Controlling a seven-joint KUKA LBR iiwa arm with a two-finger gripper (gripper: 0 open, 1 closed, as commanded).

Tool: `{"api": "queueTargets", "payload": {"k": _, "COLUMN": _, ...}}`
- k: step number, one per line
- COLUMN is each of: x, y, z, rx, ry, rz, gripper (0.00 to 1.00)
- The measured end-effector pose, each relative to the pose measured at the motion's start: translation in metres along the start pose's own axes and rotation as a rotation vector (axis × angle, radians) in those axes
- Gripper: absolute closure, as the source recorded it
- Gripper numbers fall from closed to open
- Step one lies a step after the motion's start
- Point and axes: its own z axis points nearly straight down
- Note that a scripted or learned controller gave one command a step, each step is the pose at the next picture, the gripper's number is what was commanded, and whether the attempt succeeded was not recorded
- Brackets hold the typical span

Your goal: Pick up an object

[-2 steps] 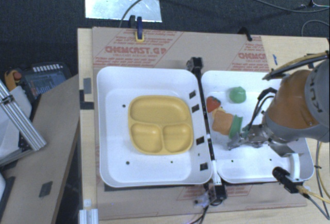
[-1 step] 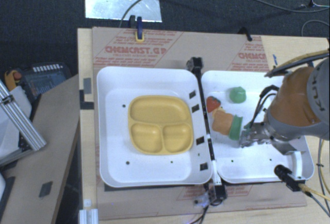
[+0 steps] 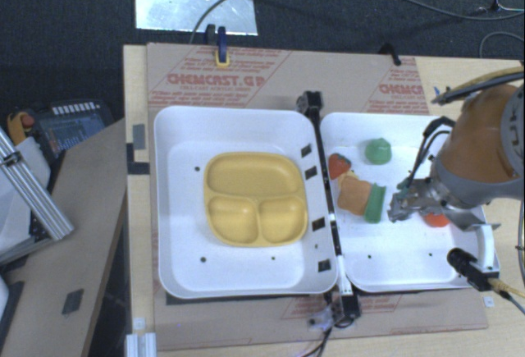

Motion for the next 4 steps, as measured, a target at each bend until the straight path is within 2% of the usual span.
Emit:
{"api": "queueTargets", "payload": {"k": 1, "x": 0.002, "y": 0.002, "z": -0.064, "rx": -0.003, "ry": -0.001, "rz": 0.000, "gripper": 1.00}}
{"api": "queueTargets", "payload": {"k": 2, "x": 0.003, "y": 0.005, "z": -0.108, "rx": -0.001, "ry": 0.000, "rz": 0.000, "gripper": 1.00}}
{"api": "queueTargets", "payload": {"k": 4, "x": 0.102, "y": 0.025, "z": -0.086, "rx": 0.004, "ry": 0.003, "rz": -0.005, "gripper": 1.00}}
